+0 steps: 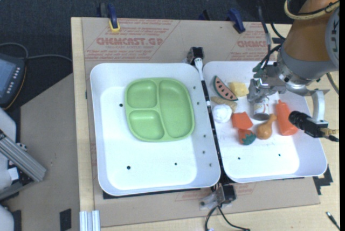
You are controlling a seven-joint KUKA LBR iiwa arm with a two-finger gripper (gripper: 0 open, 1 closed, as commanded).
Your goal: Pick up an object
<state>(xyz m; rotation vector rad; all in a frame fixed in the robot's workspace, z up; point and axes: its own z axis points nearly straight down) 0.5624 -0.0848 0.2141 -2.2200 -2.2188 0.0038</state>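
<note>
The tabletop [161, 36] fills the middle of the frame, its brown board printed with red lettering along the upper edge and held by two blue-and-yellow clamps [113, 17] at the top. On it lie two shallow white bins side by side. The left bin [108, 160] sits at centre-left and carries a pale green divided plate [160, 109] with three compartments, lying flat in the bin's upper half. The right bin [280, 162] sits at centre-right and holds a cluster of small toy foods in its upper half.

The arm [310, 30], grey with an orange band, comes in from the upper right of the frame and bends down over the right bin. Its end effector [260, 100] hangs low over the cluster, just right of the yellow piece and above the orange block; whether its fingers are spread or closed, or grip anything, I cannot tell.

In the cluster: a watermelon slice [223, 88] at the upper left, a yellow piece [238, 88] just beside it, a white round item [221, 113] below them near the bin's left wall, an orange block [242, 120] to its right, a small teal item [248, 139] beneath that, a tan pear-shaped piece [264, 128] next to it, and an orange carrot-like piece [285, 123] farthest right.
</note>
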